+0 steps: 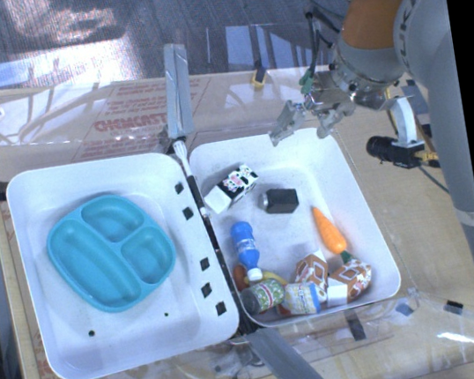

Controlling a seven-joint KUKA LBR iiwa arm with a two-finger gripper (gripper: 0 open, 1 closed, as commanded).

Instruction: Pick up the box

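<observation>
Two-finger gripper (pixel 305 122) seen spread, nothing between fingers, hovering over right white bin (pixel 359 200) far rim | small black rectangular box (pixel 281 200) lying flat mid-bin, apart from orange carrot (pixel 328 229) | approach judged unobstructed; grasp not yet begun

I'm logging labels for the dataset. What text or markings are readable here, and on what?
Red mirrored lettering on the clear sheet behind the bins: too blurred to read.
Labels on the blue bottle and the small cartons: too small to read.
Black-and-white patterned box: no readable words.
</observation>
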